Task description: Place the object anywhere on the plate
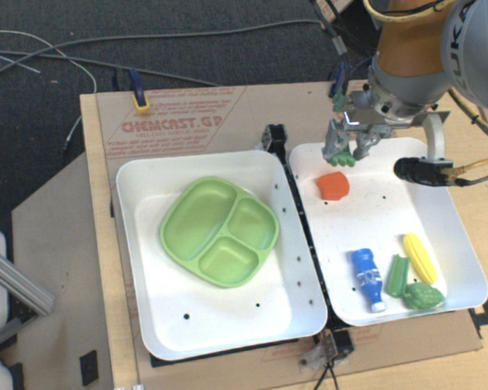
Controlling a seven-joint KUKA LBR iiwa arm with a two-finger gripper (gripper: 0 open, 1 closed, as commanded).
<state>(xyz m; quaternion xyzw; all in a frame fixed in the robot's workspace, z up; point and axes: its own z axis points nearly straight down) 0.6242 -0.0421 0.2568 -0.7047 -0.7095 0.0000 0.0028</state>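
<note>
Plate [219, 231], pale green with three compartments, lies in the middle of the left white bin [135, 189] and carries nothing. The tabletop [106, 125] is a brown board holding two shallow white bins side by side, on a dark floor with grey cables at the far left. The grey arm [432, 27] with its orange band reaches in from the far right, over the far end of the right bin [460, 241]. Its tool [347, 154] hangs above that bin's far left corner, fingers spread a little with nothing between them. Just near of the tool, and apart from it, a small orange-red block [334, 185] rests on the bin floor. At the near end of the right bin lie a blue bottle [366, 279], a yellow corn cob [420, 258], a green pod [396, 275] and a green broccoli piece [423, 295], close together.
</note>
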